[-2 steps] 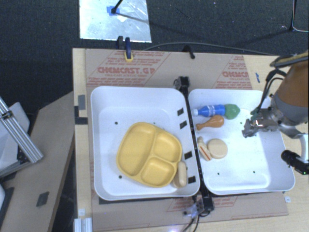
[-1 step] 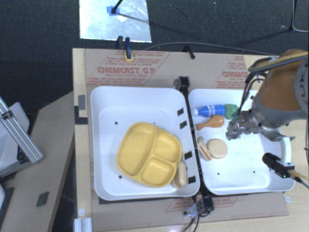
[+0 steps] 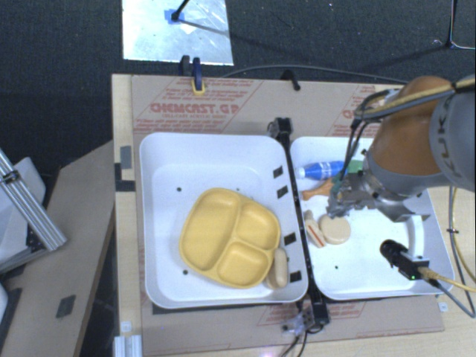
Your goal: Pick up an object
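Gripper [image 3: 336,205] low in right bin [image 3: 357,275], just at 12 o'clock of tan disc [image 3: 336,231]; openness impossible to tell. Blue bottle [image 3: 321,170] at 11 o'clock.

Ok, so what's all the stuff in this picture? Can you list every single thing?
Left bin: 1, white, left side of the bench
Right bin: 1, white, next to the left bin
Divided plate: 1, yellow, middle of the left bin
Bread-like lump: 1, tan, left bin, against the plate's lower right edge
Bottle: 1, blue and white, lying at the back of the right bin
Orange piece: 1, orange, just in front of the bottle
Round disc: 1, tan, right bin
Small stick: 1, pinkish, left of the disc
Shiny sheet: 1, silver, behind the bench
Arm: 1, grey and orange, over the right bin
Gripper: 1, dark, just above the disc
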Controlling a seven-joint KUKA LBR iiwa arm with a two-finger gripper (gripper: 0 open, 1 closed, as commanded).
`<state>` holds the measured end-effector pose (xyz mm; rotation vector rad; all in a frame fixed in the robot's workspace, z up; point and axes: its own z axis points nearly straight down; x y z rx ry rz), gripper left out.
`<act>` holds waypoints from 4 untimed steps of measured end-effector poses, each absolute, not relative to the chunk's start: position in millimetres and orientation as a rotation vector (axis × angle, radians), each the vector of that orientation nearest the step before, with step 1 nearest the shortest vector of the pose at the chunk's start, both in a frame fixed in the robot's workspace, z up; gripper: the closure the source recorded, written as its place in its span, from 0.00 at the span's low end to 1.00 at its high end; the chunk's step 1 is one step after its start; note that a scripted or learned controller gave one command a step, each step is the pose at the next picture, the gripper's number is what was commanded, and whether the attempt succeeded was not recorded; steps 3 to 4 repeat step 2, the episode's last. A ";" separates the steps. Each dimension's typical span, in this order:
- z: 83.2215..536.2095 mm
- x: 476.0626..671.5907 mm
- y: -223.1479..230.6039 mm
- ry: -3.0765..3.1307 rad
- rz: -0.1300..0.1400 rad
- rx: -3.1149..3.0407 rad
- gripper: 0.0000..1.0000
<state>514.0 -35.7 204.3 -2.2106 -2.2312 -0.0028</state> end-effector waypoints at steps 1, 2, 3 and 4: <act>213.8 517.4 7.6 -2.232 -0.004 -2.212 1.00; 224.9 513.2 69.2 -2.234 -0.005 -2.208 1.00; 224.9 513.2 69.2 -2.234 -0.005 -2.208 1.00; 224.9 513.2 69.2 -2.234 -0.005 -2.208 1.00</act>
